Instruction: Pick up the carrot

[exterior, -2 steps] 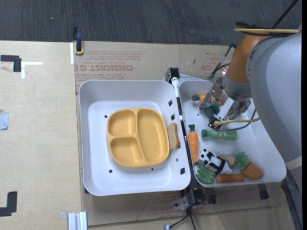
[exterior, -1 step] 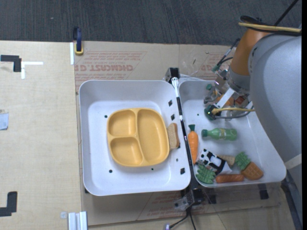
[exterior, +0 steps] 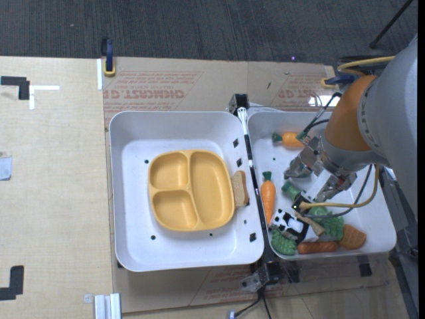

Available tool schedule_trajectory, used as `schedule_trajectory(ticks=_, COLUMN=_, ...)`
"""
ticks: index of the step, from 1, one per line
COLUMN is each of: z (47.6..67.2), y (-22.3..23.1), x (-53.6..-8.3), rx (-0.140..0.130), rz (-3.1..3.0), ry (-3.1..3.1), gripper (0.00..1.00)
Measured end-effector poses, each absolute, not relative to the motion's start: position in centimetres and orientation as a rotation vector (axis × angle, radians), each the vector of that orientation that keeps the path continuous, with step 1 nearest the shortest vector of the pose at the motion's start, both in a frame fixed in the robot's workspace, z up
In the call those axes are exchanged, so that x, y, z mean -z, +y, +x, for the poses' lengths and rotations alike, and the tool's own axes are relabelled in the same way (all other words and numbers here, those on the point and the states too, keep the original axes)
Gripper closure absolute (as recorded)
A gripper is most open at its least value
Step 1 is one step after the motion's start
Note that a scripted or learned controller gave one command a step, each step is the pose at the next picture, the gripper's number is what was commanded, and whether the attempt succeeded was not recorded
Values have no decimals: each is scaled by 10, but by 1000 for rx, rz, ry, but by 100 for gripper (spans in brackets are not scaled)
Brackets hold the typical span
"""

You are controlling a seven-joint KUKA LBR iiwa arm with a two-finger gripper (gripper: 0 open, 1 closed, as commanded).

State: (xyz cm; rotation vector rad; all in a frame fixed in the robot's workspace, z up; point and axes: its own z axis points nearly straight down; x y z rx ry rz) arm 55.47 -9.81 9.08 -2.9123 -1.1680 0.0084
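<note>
The carrot (exterior: 267,199), orange with a green top, lies lengthwise in the right bin (exterior: 378,198), close against its left wall. My gripper (exterior: 307,190) hangs over the middle of that bin, just right of the carrot and apart from it. The grey arm with its orange band reaches in from the right and hides much of the bin's right side. Nothing is visibly held.
A second small orange vegetable (exterior: 290,139) lies at the right bin's far end. Leafy green pieces (exterior: 327,219), a black-and-white item (exterior: 289,223), a red piece (exterior: 317,247) and an orange piece (exterior: 352,236) crowd its near end. The left bin holds a yellow divided plate (exterior: 191,190) and a bread slice (exterior: 240,189).
</note>
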Motion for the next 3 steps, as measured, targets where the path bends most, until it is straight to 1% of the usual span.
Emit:
schedule_trajectory(ticks=1, z=610, y=-132, x=-91, rx=-5, rz=-3031, ry=-826, gripper=0)
schedule_trajectory(ticks=2, z=637, y=-108, x=-93, rx=-27, rz=-3125, ry=-341, gripper=0)
schedule_trajectory(ticks=3, z=571, y=-160, x=-146, rx=-10, rz=-3086, ry=-571, gripper=0)
